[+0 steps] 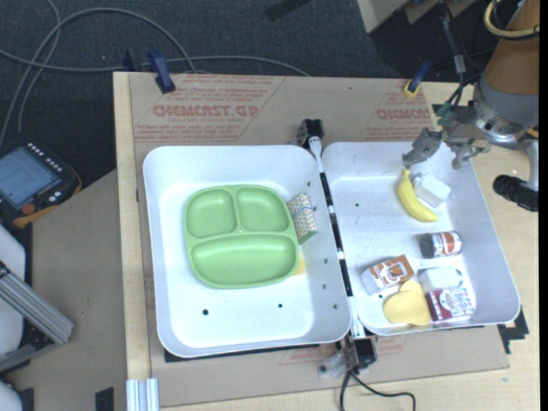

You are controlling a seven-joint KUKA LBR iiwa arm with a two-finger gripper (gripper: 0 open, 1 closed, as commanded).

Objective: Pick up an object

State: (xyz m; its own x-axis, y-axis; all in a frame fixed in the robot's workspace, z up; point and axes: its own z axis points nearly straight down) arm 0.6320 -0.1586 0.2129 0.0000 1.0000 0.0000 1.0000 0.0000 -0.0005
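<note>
In the right bin (501,255), the gripper (443,152) hangs open and empty at the far edge, just above a banana (413,202) touching a white block (432,189), so closing may catch both or skid off the curved fruit.

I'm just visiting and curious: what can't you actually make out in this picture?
- Labels on the small can and packets: too small to read.
- Item beside the green tray: partly tucked behind it.
- Arm: cut off by the camera view's top right.
- White block overlaps the banana.
</note>
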